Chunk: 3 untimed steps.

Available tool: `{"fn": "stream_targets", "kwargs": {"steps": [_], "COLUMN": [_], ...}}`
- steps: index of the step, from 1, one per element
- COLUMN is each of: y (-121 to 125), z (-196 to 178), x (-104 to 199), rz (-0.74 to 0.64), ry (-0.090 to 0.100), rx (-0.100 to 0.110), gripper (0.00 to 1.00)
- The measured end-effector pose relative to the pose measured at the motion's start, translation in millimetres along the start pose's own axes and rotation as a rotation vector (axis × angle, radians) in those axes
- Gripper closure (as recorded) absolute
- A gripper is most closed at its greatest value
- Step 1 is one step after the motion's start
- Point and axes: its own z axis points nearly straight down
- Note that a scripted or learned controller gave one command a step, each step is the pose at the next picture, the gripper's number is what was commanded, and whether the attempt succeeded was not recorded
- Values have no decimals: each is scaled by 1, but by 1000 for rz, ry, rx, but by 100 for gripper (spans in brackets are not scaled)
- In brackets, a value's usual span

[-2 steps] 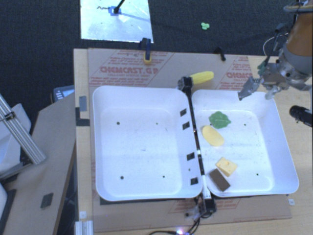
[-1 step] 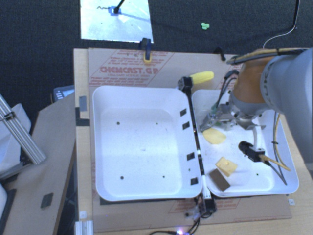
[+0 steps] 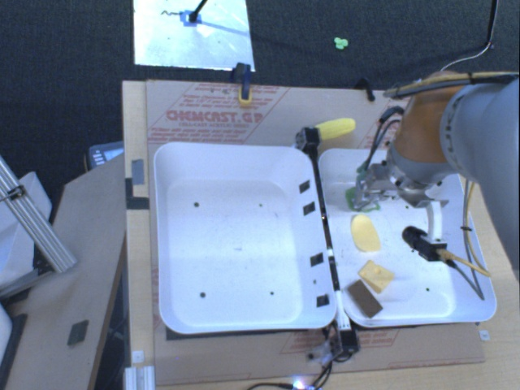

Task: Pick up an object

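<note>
Brown bench board (image 3: pixel 211 104), right white plastic bin (image 3: pixel 463 299): gripper (image 3: pixel 367 192) low over green item (image 3: pixel 355 197), grip state unclear; judge: centre first.

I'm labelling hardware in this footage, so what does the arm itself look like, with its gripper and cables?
The arm is a thick, rounded grey cylinder with a broad orange band above the wrist. Below that sits a grey metal wrist section leading to the gripper, small and metallic. Thin dark cables loop beside the band.
</note>
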Motion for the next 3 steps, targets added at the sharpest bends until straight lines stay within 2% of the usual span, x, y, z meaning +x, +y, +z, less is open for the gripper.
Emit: {"fn": "stream_targets", "kwargs": {"steps": [1, 2, 3], "y": [-77, -46, -80], "z": [15, -176, -54], "x": [-7, -7, -4], "rz": [6, -1, 4], "ry": [2, -3, 3], "rx": [0, -18, 13], "gripper": [100, 100, 100]}}
